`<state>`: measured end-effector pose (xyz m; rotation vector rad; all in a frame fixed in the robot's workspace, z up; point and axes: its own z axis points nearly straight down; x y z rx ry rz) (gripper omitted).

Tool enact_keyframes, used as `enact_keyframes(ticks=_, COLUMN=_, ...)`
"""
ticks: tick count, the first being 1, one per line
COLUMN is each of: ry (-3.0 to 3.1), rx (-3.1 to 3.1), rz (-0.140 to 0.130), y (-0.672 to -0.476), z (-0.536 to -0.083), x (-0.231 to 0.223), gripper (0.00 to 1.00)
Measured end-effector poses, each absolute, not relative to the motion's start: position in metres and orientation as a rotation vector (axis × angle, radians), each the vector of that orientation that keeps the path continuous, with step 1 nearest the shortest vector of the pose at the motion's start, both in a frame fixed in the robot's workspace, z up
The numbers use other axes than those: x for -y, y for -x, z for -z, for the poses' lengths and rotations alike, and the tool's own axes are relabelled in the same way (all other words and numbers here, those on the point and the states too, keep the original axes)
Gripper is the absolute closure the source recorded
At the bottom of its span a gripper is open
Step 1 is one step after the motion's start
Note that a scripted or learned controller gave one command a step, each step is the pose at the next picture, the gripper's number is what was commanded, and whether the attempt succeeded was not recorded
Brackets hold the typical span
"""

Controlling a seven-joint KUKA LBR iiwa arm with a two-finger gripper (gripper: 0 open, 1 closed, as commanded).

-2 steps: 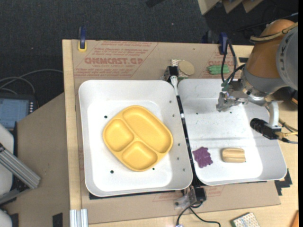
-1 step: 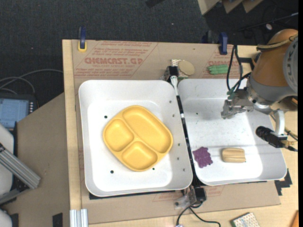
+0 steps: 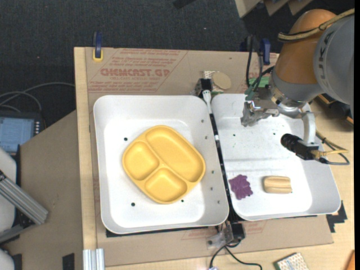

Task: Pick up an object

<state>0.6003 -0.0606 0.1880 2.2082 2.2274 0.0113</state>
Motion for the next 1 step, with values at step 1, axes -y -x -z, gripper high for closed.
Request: enact_keyframes(ticks=1, ry=-2.220, rx=-2.216, rz=-0.002, y=-0.6021, z=-0.1987, x=0.0892, gripper=1.00)
